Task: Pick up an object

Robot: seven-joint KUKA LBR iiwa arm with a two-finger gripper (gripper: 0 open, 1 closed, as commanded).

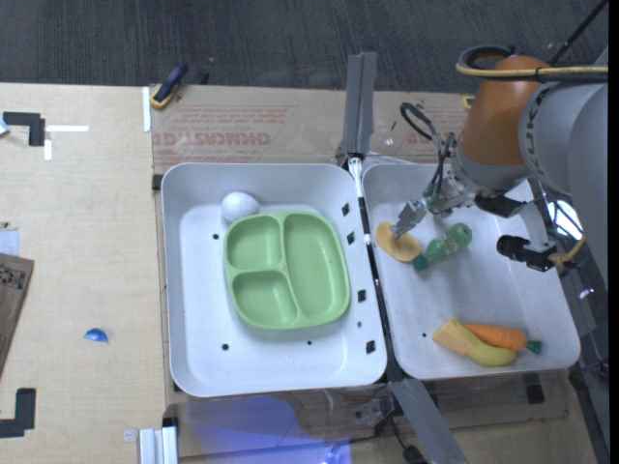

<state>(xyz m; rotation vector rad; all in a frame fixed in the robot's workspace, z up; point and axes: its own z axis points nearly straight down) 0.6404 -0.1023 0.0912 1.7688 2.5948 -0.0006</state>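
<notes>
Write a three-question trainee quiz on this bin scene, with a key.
1. True or false: the green divided plate lies in the left bin.
2. Which lies nearest the gripper? A. carrot B. green bottle C. white ball
3. Fill in: the banana lies touching the ____.

Key: 1. true; 2. B; 3. carrot
</notes>
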